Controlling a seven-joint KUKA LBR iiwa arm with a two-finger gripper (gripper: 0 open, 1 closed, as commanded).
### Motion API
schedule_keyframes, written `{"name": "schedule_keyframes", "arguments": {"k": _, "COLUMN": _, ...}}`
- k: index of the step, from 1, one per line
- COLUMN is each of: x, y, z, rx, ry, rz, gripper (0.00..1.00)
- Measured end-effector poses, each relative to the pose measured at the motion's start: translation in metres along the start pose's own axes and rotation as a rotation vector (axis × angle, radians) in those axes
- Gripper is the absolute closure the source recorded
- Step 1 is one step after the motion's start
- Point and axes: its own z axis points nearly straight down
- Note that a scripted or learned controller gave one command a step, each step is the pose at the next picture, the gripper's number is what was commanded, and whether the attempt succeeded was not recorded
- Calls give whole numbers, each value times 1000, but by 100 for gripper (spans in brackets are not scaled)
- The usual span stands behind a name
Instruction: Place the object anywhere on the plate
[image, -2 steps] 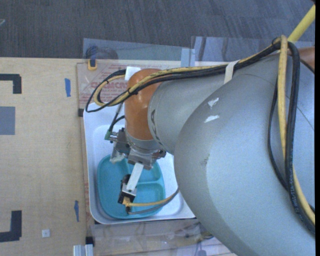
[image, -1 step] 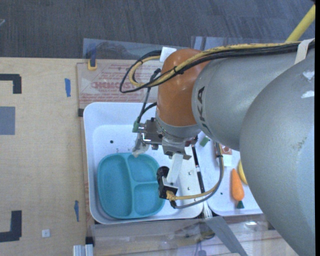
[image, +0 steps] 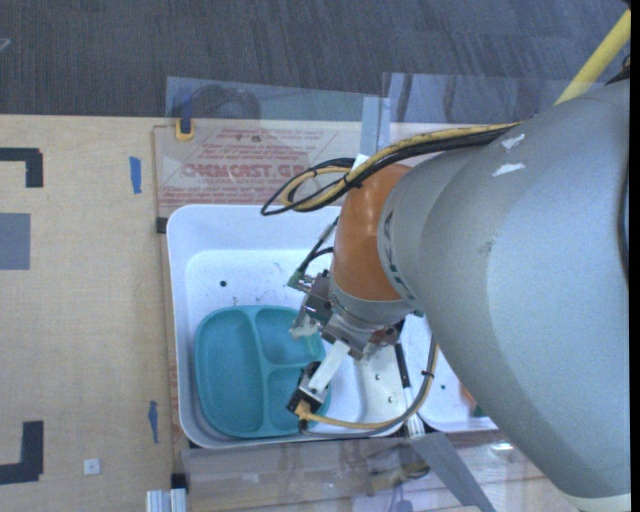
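1. The left bin (image: 185, 260) holds a teal divided plate (image: 235, 385).
2. The tool (image: 318, 335) sits over the plate's right edge; its opening cannot be told.
3. An orange thing (image: 468, 400) lies in the right bin (image: 445, 405), mostly hidden by the arm (image: 500, 280), so its long axis is unclear.

Grey arm (image: 520, 290) fills right of frame, reaching left; orange band (image: 362, 240) at centre; gripper (image: 322, 322) low, just below centre.

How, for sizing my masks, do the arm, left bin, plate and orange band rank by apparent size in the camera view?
1. Arm, though nearness to the camera inflates it.
2. Left bin.
3. Plate.
4. Orange band.
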Motion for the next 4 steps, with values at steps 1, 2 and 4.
{"name": "schedule_keyframes", "arguments": {"k": 1, "x": 46, "y": -16, "z": 38, "rx": -19, "ry": 6, "rz": 421, "gripper": 100}}
{"name": "schedule_keyframes", "arguments": {"k": 2, "x": 100, "y": 9, "z": -96, "rx": -13, "ry": 4, "rz": 708, "gripper": 100}}
{"name": "schedule_keyframes", "arguments": {"k": 4, "x": 64, "y": -14, "z": -9, "rx": -6, "ry": 4, "rz": 833, "gripper": 0}}
